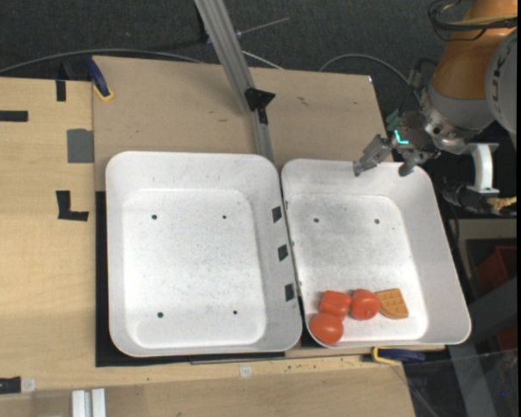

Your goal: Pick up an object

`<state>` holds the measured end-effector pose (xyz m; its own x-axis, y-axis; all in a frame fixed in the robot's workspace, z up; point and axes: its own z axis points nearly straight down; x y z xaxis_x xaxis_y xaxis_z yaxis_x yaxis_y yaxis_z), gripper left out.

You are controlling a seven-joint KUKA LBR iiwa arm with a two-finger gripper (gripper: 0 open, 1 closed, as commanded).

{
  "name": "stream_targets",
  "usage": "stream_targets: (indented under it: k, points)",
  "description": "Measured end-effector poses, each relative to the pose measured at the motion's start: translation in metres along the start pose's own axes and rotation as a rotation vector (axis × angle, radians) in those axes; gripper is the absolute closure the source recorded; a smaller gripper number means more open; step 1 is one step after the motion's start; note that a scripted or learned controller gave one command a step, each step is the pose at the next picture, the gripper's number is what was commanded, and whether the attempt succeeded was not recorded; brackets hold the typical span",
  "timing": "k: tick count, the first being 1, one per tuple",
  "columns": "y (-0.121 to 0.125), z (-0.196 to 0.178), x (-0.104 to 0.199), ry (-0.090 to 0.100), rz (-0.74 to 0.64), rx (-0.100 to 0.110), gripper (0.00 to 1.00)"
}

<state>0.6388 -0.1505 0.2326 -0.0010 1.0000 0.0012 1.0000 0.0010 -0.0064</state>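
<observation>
Three small red tomato-like pieces (343, 311) lie clustered at the near edge of the right bin (417, 233), with an orange cracker-like square (392, 302) just to their right. My gripper (387, 162) hangs over the far rim of the right bin, well away from those objects. Its two dark fingers (370, 158) are spread apart with nothing between them. The grey arm with its orange band (469, 59) comes in from the upper right.
The left bin (191, 250) sits beside the right one on the wooden bench. A slanted metal post (234, 59) rises behind the bins near their shared edge. Black clips (282, 252) line the seam between the bins.
</observation>
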Motion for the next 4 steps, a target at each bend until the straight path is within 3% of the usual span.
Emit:
stream_targets:
  k: [1,4]
  points:
    - [0.001,-0.003,0.0,-0.002,-0.001,-0.005,0.0]
    - [0.001,0.147,0.003,-0.003,-0.001,-0.003,0.0]
